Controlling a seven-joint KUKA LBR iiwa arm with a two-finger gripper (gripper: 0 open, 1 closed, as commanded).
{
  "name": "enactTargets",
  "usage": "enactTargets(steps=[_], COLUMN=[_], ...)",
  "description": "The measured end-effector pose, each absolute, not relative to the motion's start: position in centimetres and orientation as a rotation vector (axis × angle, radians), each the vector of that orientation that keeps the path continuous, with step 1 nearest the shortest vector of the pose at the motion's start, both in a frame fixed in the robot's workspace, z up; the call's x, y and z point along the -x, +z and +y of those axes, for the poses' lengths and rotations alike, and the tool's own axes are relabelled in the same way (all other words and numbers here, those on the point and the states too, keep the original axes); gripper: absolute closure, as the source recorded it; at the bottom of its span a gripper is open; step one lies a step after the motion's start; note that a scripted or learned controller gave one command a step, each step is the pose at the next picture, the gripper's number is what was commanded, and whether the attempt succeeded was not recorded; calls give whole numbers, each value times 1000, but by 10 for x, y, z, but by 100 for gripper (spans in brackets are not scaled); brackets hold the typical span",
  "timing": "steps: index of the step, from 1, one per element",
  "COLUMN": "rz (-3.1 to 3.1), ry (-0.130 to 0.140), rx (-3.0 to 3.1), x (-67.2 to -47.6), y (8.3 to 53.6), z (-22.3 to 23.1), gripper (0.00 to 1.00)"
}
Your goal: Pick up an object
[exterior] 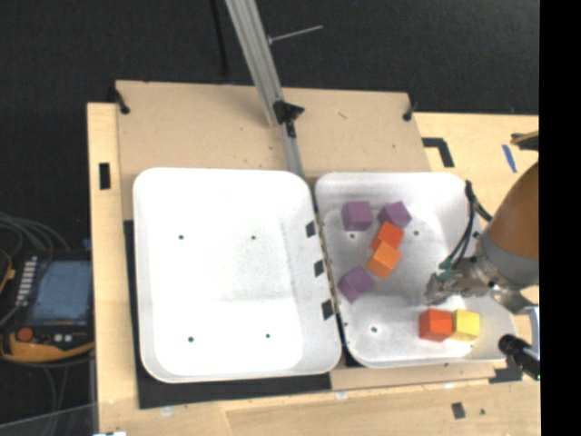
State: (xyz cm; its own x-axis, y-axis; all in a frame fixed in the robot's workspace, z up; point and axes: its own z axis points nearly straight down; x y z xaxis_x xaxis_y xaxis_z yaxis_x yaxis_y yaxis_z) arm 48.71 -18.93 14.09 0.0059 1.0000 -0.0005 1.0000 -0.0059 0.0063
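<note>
The right bin [427, 189] holds several small blocks. Two purple blocks [357, 214] [396, 213] lie at its far side. Just below them sit a red-orange block [389, 236] and an orange block [383, 261], touching each other. A third purple block [355, 283] rests by the bin's left wall. At the near right, a red block [436, 324] and a yellow block [467, 324] sit side by side. My gripper [444, 286] hangs low over the bin's right part, just above the red and yellow pair and right of the orange block. I see nothing held in it.
The left bin [227, 271] lies beside the right one, with a row of black clips [320, 266] along the shared edge. A slanted metal rail [259, 53] rises behind the bins. The arm [516, 234] comes in over the right bin's right rim.
</note>
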Motion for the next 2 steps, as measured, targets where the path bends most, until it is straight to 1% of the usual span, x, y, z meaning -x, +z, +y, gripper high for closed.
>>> enactTargets(steps=[1,2], rz=[2220,2219], ry=[5,5], rx=[-2213,-2213], x=[-490,-497], y=[185,238], z=[-188,-198], gripper=[100,100])
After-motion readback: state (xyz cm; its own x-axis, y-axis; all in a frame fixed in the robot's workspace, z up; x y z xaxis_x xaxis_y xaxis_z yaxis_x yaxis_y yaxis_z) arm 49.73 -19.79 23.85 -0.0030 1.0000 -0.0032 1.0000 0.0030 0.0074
